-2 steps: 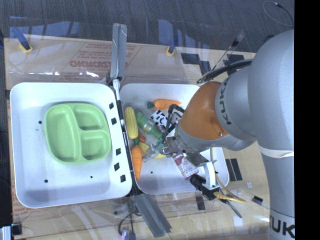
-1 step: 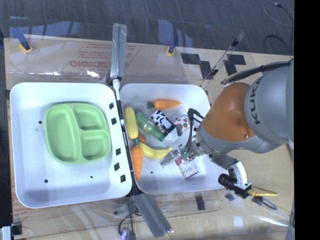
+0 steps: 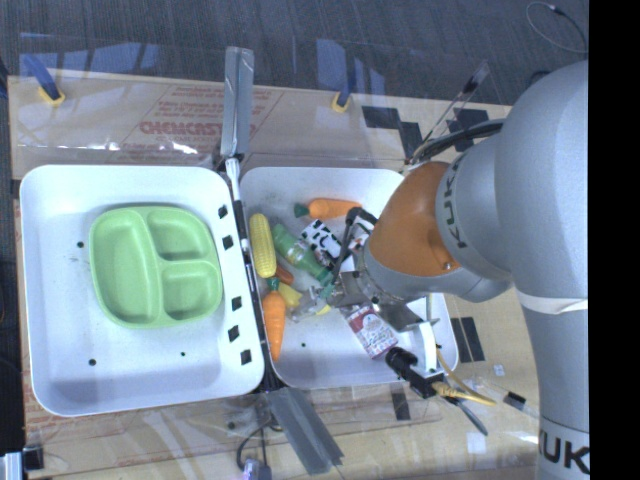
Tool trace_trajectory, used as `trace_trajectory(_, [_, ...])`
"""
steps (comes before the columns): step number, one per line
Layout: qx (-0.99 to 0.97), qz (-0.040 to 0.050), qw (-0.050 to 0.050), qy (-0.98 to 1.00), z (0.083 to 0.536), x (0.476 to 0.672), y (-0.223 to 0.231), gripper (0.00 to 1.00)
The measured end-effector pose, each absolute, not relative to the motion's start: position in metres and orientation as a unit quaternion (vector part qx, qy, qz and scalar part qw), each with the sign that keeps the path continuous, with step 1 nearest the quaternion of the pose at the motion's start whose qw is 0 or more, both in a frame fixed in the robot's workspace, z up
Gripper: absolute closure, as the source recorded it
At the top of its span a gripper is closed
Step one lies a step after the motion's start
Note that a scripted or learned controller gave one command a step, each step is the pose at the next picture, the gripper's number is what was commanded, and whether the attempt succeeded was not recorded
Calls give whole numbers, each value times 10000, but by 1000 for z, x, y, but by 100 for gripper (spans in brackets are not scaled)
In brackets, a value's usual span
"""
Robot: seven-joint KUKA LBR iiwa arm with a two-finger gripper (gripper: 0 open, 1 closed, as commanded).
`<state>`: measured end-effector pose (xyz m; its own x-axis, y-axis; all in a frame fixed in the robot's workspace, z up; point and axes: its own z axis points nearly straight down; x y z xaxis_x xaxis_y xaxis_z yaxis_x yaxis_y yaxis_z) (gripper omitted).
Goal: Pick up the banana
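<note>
You have the arm (image 3: 470,218) reaching in from the right, its wrist bent down over the right-hand bin (image 3: 330,368), because that is where all the toy food lies. The gripper (image 3: 325,293) sits low among the pile near the middle of the frame, but the wrist covers it, so you cannot tell whether it is released or clenched, or whether anything sits in it.

The banana (image 3: 290,296) appears as a small yellow patch just left of the gripper, between the corn cob (image 3: 262,245) above and the carrot (image 3: 273,323) below. Most of it is hidden under the green item (image 3: 292,248) and the gripper, so treat that reading as likely, not sure.

A second carrot (image 3: 333,208) lies at the top of the bin, and a red-and-white packet (image 3: 370,330) lies just beneath the wrist. The left bin (image 3: 50,368) carries the green divided tray (image 3: 157,265), well apart from the work.

You should judge this as the reach-and-close step, with the crowding around the banana being the main risk to a clean pick.
</note>
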<state>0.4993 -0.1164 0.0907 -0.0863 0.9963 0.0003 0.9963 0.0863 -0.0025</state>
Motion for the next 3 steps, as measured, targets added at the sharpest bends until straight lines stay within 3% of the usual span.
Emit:
trace_trajectory(1, [-6744,13,7,-7384,100,499,-117,100])
trace_trajectory(2, [-6743,13,6,-7384,100,499,-117,0])
trace_trajectory(3, [-6743,13,6,-7385,100,499,-117,0])
